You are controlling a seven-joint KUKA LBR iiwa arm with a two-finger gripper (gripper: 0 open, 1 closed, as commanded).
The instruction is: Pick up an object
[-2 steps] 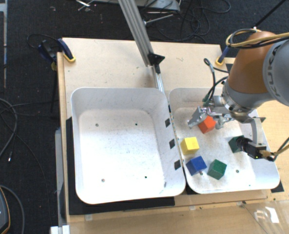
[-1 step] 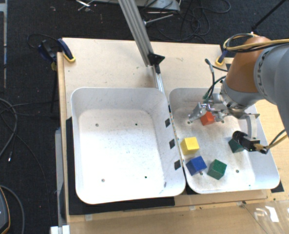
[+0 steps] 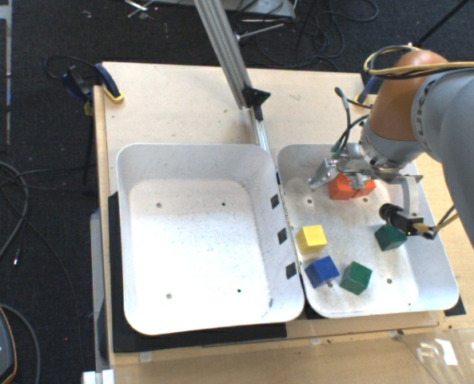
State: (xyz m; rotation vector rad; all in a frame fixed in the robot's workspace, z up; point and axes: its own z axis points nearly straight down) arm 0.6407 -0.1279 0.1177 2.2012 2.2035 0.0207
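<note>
Jaws (image 3: 347, 176) low in right bin (image 3: 428, 294), orange block (image 3: 350, 187) directly under them; grip state unclear, cannot tell if grasped

Place: we see a robotics lab.
Signs: bench (image 3: 181, 102) with white bins (image 3: 141, 166), floor cables (image 3: 13, 182), aluminium rail (image 3: 221, 38).

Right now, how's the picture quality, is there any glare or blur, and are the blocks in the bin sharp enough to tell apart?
Camera view: lighting is even and soft, with faint shadows under the yellow block, blue block and green block; the left bin is bright white but not blown out; block edges are slightly soft yet colours read clearly; the orange block is partly hidden under the pincer.
</note>
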